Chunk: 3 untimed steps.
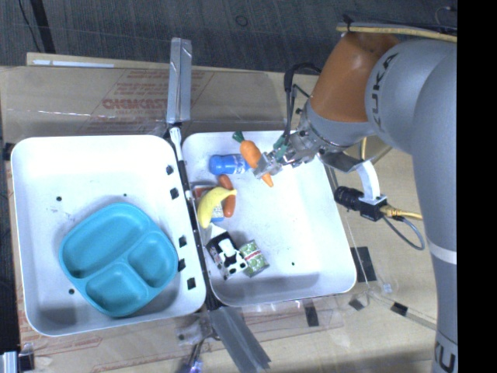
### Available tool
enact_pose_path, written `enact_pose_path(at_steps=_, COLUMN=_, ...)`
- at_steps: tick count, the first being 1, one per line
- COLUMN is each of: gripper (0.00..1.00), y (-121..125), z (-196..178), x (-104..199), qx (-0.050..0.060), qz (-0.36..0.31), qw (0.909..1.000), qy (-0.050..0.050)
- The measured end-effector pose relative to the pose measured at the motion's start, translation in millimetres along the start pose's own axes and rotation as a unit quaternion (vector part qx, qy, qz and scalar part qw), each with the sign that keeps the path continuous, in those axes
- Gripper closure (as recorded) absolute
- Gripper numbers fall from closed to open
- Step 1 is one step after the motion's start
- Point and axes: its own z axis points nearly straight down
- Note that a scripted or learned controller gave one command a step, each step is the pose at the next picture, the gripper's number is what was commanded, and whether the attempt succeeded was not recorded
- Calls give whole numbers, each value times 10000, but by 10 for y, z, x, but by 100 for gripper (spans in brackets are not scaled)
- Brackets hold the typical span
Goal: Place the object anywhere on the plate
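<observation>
**Reaching for the carrot at the far end of the right bin**

Judging by where my claw [281,156] sits, the carrot [251,158] is the thing to move: a small orange toy with a green top, lying just to the claw's left in the right bin [311,231]. Whether the claw has it I cannot tell; the carrot's thin end runs in under the hardware and the contact is hidden.

I would expect it to be light, hard plastic, smooth and tapered, so it may squirt out of a pinch near the tip. The thick middle looks the better place to hold.

Just beyond the carrot, left of the claw, lies a blue bottle [226,164], near enough to be nudged. Below and left of the claw are a banana [210,205] with a small red-orange piece [226,182] beside it, and lower still a black-and-white toy [226,256] and a green box [253,258].

The plate [116,259], blue with three compartments, sits in the left bin [46,169], well apart to the claw's lower left. Between stands the double rim where the bins meet, so the carry must clear it.
</observation>
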Motion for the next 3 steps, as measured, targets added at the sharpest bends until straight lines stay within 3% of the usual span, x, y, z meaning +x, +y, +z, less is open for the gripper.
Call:
enact_pose_path(at_steps=1, gripper=100, y=-35, z=67, x=798, qx=22, qz=689, qw=9976, qy=8)
enact_pose_path(at_steps=2, gripper=100, y=-123, z=150, x=1410, qx=22, qz=28, qw=10000, qy=7)
enact_pose_path(at_steps=3, gripper=100, y=-563, z=39, x=1986, qx=18, qz=-755, qw=9971, qy=6)
